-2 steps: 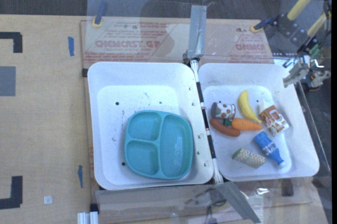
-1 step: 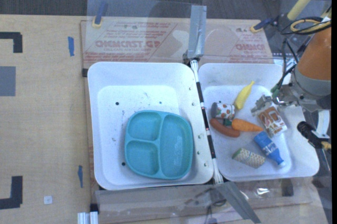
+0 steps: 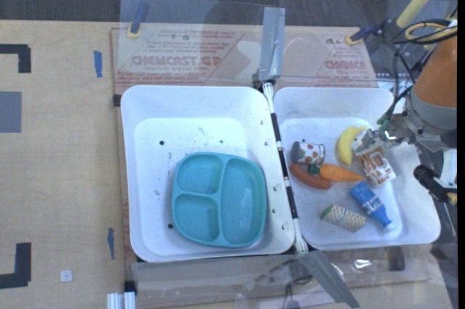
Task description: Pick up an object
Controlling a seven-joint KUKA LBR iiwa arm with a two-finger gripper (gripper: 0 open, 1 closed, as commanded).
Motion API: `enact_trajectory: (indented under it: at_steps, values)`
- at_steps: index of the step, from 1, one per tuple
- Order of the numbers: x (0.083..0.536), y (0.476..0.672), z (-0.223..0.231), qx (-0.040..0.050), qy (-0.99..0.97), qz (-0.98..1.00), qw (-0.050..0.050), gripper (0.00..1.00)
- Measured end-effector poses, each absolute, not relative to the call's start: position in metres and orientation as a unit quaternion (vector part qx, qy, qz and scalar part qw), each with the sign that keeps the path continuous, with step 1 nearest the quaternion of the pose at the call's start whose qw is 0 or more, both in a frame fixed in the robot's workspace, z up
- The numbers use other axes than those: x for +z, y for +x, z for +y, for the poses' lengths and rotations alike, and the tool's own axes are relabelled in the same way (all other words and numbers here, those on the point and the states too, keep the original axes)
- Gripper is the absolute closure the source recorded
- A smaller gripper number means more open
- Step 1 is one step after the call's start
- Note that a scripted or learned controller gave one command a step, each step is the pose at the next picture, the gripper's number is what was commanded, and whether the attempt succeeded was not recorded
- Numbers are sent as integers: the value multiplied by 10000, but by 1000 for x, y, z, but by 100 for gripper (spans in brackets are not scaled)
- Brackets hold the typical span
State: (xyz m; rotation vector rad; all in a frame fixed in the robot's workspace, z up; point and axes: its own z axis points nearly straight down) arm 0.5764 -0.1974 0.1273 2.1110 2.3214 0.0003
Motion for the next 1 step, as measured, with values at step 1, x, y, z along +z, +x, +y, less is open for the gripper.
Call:
enact_trajectory:
  at_steps: [1]
  values:
    - [184, 608, -149, 1, 7251, 6886, 15, 100]
